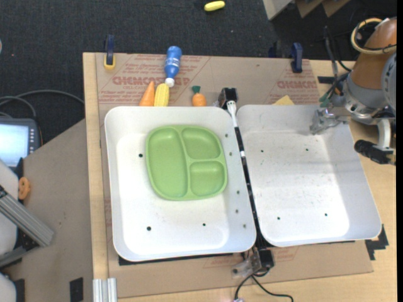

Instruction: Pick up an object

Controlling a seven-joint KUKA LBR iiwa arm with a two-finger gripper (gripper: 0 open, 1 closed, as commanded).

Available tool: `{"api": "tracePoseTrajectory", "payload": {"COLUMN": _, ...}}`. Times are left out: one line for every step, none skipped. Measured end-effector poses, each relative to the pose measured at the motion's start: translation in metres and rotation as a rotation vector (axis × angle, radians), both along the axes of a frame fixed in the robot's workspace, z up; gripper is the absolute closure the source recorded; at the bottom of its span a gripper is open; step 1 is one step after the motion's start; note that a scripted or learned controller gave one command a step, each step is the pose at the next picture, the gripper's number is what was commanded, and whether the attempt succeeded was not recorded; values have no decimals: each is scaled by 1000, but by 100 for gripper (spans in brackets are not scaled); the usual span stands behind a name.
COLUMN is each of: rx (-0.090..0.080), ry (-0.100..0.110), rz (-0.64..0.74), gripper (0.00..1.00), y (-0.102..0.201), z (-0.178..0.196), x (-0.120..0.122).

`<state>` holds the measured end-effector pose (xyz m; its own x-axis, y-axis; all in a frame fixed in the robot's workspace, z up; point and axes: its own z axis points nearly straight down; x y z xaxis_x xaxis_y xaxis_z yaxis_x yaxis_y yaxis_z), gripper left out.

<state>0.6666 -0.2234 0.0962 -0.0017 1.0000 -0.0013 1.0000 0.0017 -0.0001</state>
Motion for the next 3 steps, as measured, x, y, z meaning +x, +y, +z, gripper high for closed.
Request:
{"api": "tracePoseTrajectory", "payload": {"rx": -3, "ry": -5, "rz": 1, "gripper": 100, "y": 0, "z": 12, "x": 1}}
{"api": "tracePoseTrajectory", "payload": {"rx": 0, "ry": 1, "rz": 0, "gripper": 100, "y": 0, "z": 2, "x": 0}}
{"api": "tracePoseTrajectory", "payload": {"rx": 0, "ry": 1, "rz": 0, "gripper": 100, "y": 0, "z": 2, "x": 0}}
